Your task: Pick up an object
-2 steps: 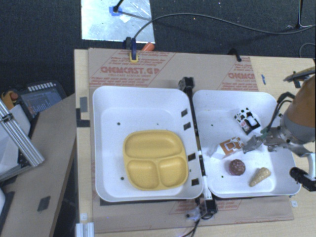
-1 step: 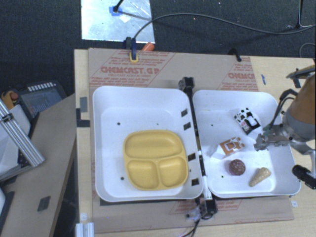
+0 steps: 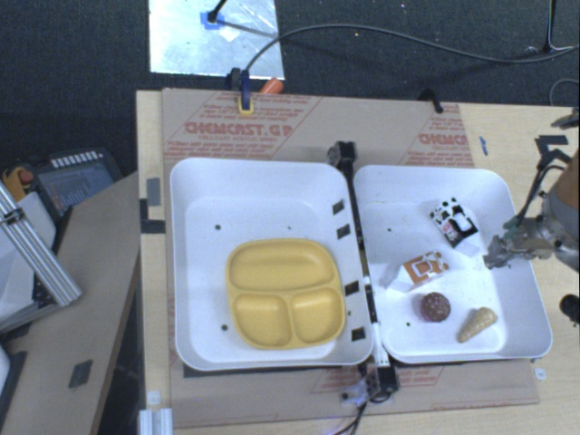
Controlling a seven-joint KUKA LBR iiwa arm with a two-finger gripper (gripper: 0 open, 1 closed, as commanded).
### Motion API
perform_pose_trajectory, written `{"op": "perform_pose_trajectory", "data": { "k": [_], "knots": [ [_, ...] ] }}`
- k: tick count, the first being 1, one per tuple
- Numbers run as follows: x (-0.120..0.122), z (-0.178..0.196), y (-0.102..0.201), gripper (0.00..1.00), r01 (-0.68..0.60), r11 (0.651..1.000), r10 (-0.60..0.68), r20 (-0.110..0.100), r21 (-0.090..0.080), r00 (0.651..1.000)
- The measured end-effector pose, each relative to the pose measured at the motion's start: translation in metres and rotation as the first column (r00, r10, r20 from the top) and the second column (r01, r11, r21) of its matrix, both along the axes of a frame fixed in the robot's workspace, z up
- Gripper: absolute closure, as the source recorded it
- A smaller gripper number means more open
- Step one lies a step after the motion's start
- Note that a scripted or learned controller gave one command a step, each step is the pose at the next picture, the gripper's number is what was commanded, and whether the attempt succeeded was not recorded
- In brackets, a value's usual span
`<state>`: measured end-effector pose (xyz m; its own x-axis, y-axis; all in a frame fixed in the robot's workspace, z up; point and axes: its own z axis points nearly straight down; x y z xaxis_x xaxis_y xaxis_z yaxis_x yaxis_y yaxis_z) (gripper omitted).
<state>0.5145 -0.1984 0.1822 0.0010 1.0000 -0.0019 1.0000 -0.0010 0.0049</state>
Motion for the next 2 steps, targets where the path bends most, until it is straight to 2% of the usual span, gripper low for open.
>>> {"op": "perform_pose_trajectory", "data": {
  "k": [1,2],
  "knots": [
    [0.002,0.046,-0.001,1.00,-0.005,1.000,0.005,0.002,-0.001,1.000],
    [0.004,0.057,0.054,1.00,-0.011,1.000,0.011,-0.001,0.003,1.000]
  ]
}}
